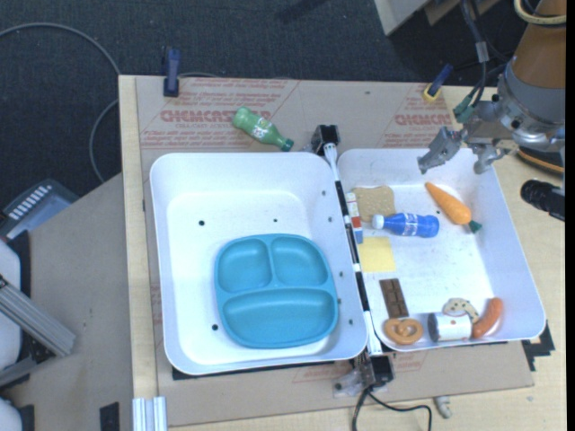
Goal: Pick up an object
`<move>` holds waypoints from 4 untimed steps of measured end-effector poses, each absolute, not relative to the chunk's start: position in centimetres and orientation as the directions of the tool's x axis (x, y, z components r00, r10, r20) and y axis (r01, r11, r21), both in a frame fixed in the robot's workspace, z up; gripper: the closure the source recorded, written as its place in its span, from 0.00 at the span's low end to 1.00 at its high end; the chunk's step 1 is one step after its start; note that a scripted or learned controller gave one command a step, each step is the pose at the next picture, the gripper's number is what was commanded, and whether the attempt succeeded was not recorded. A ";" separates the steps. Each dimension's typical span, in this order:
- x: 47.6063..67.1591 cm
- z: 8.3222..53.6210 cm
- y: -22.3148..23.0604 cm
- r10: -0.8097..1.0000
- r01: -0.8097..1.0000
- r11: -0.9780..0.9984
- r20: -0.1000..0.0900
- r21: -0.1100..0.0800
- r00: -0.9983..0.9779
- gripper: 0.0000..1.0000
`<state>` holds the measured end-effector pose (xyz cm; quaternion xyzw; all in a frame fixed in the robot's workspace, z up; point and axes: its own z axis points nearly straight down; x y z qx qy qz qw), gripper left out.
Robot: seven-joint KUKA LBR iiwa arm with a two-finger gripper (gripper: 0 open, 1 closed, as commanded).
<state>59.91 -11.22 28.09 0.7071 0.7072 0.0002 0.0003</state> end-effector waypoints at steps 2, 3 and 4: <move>66.0 16.0 -20.0 1.000 1.000 0.000 -0.001 -0.001 0.000 0.00; 66.4 8.3 -21.0 1.000 1.000 0.002 0.005 -0.005 -0.002 0.00; 63.8 8.5 -21.3 1.000 1.000 0.001 0.003 0.000 -0.001 0.00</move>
